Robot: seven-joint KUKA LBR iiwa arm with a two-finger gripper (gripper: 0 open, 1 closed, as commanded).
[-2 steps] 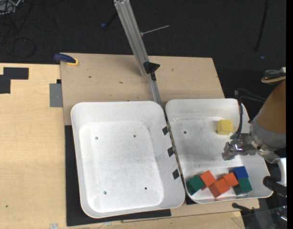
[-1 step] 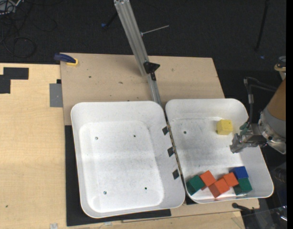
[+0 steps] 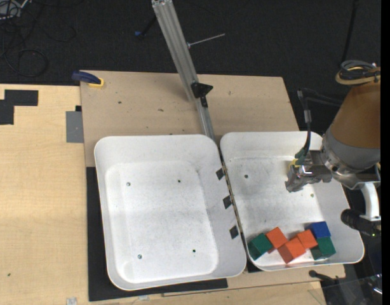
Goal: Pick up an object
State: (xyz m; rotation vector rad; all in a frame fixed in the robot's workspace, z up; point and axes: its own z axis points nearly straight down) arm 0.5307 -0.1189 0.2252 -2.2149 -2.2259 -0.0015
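over the right bin (image 3: 271, 146), near its right edge, the gripper (image 3: 298, 178) hangs; i cannot tell its state. blocks (image 3: 294, 242) cluster at the front edge.

The arm (image 3: 357, 129) has a wide orange band above a grey wrist. At its nine o'clock sits a small metallic gripper (image 3: 298, 175), perhaps with thin cables.

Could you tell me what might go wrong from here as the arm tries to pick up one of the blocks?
1. The blocks sit packed together, touching, so the tool may nudge neighbours rather than isolate one.
2. They lie against the near rim of the right bin, leaving little room on that side.
3. The tool hangs well away from the cluster.
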